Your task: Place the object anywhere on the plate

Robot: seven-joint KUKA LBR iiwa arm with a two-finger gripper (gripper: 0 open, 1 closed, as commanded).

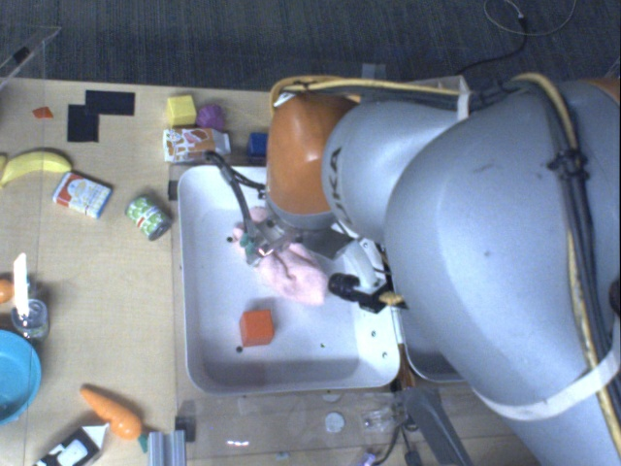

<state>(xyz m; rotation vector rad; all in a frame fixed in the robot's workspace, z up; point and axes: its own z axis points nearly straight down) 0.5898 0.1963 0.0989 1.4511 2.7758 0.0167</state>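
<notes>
The big grey robot arm (466,231) with its orange band (296,153) reaches down into the shallow white plastic bin (209,289). Its gripper (254,243) sits low, right by a soft pale pink lump (291,272), maybe a cloth or a squishy toy. The arm hides the tips, so I cannot tell if it has a grip on anything.

A small orange-red block (257,327) lies alone on the bin floor, near the pink lump but apart from it.

I think the job is just at its start. The object is likely the pink lump or the block, and both are in the bin. A round blue dish (14,377) at the left edge may be the plate, well apart from the bin.

The small white carton with red print (81,194) and the flat box with a picture (194,144) have writing too small to read.
</notes>
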